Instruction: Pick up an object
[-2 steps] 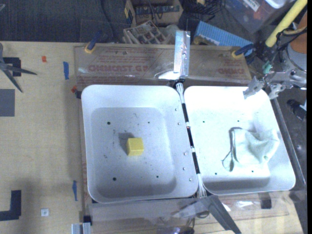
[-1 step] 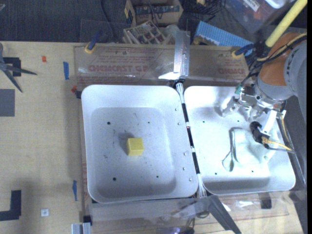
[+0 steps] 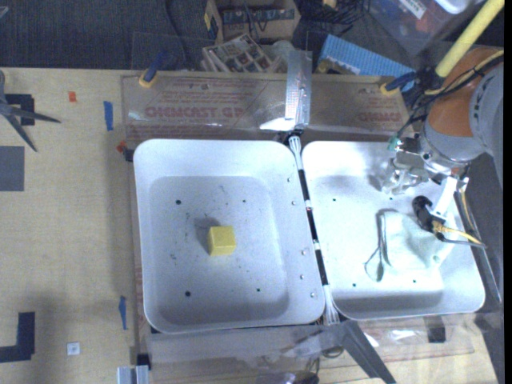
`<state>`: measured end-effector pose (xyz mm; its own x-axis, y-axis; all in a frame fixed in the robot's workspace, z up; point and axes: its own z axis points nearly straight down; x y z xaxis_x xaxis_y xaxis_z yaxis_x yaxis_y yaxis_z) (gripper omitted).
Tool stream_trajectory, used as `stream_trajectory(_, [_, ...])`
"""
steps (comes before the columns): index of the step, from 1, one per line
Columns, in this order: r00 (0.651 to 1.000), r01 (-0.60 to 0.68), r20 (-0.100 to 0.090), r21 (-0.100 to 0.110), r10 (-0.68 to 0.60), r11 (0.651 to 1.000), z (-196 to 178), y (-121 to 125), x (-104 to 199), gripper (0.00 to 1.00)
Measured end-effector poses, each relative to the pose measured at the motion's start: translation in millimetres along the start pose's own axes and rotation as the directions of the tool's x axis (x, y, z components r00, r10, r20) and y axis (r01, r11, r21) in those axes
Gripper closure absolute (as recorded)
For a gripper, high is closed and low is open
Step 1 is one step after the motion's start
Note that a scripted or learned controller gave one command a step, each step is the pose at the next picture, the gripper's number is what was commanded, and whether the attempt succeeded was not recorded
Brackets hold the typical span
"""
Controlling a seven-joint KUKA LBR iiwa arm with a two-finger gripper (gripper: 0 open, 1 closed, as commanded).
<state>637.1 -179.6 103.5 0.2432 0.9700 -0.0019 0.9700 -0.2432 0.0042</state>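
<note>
While the pincer (image 3: 402, 176) hangs over the far part of the right bin (image 3: 464, 298), its finger state too blurred to tell, the yellow block (image 3: 222, 240) rests near the middle of the left bin (image 3: 152, 214), well apart from it. A pale, limp object (image 3: 400, 242) lies in the right bin just beside the pincer, clearly the nearer candidate; it runs roughly front to back.

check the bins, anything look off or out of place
Nothing looks spilled or broken. The yellow block sits squarely on the floor of the left bin, with a few dark specks around it. In the right bin, a pale crumpled item lies bunched up under the gripper; what it is cannot be told.
</note>
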Motion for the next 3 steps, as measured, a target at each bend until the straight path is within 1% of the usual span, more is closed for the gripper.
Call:
stream_trajectory(1, [0.971, -0.239, 0.000, 0.001, 0.239, 0.971, -68.5, -3.9, -3.8, 1.00])
stream_trajectory(2, [0.844, -0.536, 0.001, 0.003, 0.536, 0.844, -68.4, 0.4, -1.9, 1.00])
stream_trajectory(3, [0.576, -0.818, 0.003, 0.004, 0.818, 0.576, -67.6, 15.5, 15.9, 1.00])
